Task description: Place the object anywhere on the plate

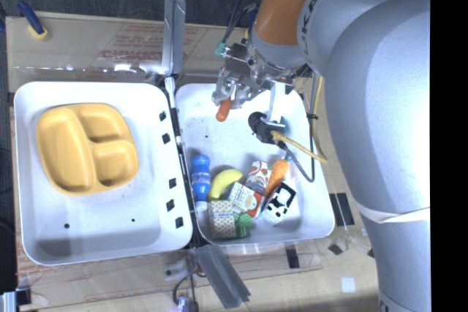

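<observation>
A yellow compartment plate (67, 150) lies in the left bin (95, 237), toward its back. My gripper (226, 99) hangs over the back of the right bin (196, 107), well to the right of the plate. A small orange-red oblong object (223, 112) sticks down from between its fingers, held above the bin floor. The wrist and orange band rise behind it toward the upper right.
At the front of the right bin lie a blue bottle (199, 173), a yellow fruit (225, 183), a small carton (256, 173), a carrot (276, 175), a patterned packet (221, 219) and a black-and-white box (280, 202). A metal divider (174, 33) stands between the bins.
</observation>
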Robot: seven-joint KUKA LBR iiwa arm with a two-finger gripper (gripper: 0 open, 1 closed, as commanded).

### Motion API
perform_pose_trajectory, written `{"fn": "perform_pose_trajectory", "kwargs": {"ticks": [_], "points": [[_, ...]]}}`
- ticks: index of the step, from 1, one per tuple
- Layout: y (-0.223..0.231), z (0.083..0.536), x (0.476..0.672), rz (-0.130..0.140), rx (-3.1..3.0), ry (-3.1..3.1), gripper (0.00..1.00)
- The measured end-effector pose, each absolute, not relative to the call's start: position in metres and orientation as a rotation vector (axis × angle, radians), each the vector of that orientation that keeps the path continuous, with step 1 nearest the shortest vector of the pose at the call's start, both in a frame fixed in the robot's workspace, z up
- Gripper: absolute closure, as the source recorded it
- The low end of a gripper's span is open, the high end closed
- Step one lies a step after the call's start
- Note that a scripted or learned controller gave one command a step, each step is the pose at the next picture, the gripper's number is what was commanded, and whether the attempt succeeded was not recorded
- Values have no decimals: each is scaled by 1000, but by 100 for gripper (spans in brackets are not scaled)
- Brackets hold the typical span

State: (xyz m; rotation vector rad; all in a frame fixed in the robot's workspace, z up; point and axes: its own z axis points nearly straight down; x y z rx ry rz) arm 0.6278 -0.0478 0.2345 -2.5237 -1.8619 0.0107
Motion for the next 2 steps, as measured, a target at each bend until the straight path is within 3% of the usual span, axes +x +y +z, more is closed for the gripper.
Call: {"fn": "perform_pose_trajectory", "kwargs": {"ticks": [1,2], "points": [[7,198,655,8,-2349,-2079,100],[55,221,632,12,-2206,-2227,100]]}}
